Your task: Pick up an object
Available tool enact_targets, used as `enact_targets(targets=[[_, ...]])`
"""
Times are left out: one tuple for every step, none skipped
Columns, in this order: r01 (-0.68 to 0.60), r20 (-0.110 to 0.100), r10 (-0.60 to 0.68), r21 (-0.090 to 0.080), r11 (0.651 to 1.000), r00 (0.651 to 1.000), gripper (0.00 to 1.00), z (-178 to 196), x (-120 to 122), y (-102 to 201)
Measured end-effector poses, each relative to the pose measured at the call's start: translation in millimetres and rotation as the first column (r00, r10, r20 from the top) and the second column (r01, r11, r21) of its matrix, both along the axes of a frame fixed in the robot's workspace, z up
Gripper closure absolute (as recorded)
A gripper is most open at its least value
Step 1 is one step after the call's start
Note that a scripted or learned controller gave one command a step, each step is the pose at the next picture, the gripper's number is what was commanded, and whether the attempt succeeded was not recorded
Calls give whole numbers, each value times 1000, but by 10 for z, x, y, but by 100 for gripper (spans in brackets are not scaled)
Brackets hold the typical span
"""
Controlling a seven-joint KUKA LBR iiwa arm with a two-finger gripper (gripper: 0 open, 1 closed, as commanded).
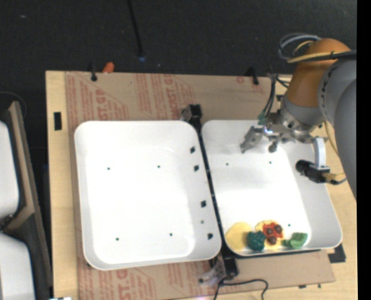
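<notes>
well apart from the spread tool [259, 140], toys [269, 235] lie at the right bin's [254, 186] near edge.

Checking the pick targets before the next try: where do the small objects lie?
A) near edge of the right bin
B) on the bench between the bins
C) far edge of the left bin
A: the small objects cluster at the right bin's near edge, well below the tool.
</notes>
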State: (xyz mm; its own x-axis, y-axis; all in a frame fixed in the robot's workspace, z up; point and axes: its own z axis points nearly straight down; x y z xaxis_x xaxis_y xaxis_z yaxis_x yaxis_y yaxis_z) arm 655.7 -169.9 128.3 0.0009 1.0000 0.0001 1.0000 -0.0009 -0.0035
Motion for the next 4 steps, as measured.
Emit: enact_targets(targets=[[0,2,0,0,1000,1000,0,-289,-4,-2],[0,6,0,-1,1000,1000,100,-163,5,-9],[1,8,-1,-1,1000,1000,100,275,-29,-15],[0,10,1,-1,1000,1000,100,891,27,21]])
